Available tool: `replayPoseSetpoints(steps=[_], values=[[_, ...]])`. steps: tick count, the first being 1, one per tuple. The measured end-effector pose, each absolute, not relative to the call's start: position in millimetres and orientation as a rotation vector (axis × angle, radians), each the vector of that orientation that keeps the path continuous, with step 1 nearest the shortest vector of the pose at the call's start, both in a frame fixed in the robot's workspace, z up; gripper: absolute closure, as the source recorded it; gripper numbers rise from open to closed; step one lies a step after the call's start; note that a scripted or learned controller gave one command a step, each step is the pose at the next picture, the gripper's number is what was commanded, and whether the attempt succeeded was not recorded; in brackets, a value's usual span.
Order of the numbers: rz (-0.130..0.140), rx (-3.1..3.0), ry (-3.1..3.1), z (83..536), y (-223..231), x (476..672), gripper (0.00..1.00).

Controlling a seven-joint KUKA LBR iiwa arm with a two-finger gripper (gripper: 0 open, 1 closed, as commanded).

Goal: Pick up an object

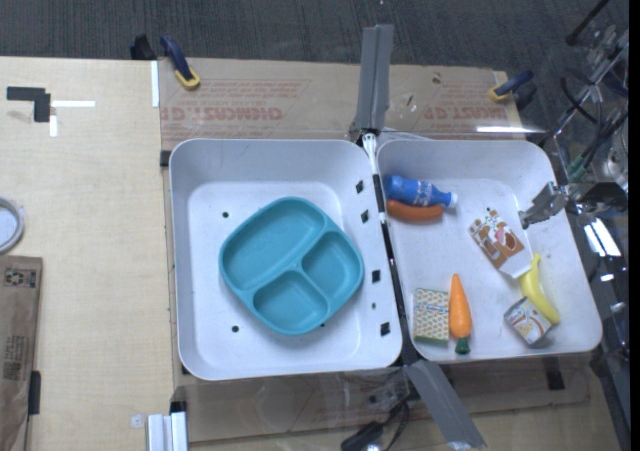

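2 glossy white bins [190,269], smooth teal 3-compartment plate [290,264], tapered orange carrot [459,307]

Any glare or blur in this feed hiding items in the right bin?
Camera view: lighting even, shadows soft; the bottle, carrot and banana read sharp; slight glare on the clear sheet at the bench's front edge; the gripper at the right rim is dim and hard to resolve.

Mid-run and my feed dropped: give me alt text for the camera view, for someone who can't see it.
The robot's hand hovers at the right bin's far right edge, near a small snack packet. That bin also holds a blue bottle lying over a hot dog, a banana, a carrot, a green box and a small can. The left bin holds a teal divided plate.
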State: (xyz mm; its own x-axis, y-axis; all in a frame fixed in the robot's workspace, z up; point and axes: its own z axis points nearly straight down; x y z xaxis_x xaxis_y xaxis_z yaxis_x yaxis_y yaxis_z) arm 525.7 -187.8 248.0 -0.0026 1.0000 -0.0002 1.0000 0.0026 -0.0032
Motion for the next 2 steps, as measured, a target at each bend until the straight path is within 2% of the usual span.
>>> replayPoseSetpoints(steps=[1, 2], values=[[0.001, -2.113, -2.326, 91.8, -185.4, 543.1, 0.0], [-0.001, -2.119, -2.324, 102.0, -186.4, 543.8, 1.0]])
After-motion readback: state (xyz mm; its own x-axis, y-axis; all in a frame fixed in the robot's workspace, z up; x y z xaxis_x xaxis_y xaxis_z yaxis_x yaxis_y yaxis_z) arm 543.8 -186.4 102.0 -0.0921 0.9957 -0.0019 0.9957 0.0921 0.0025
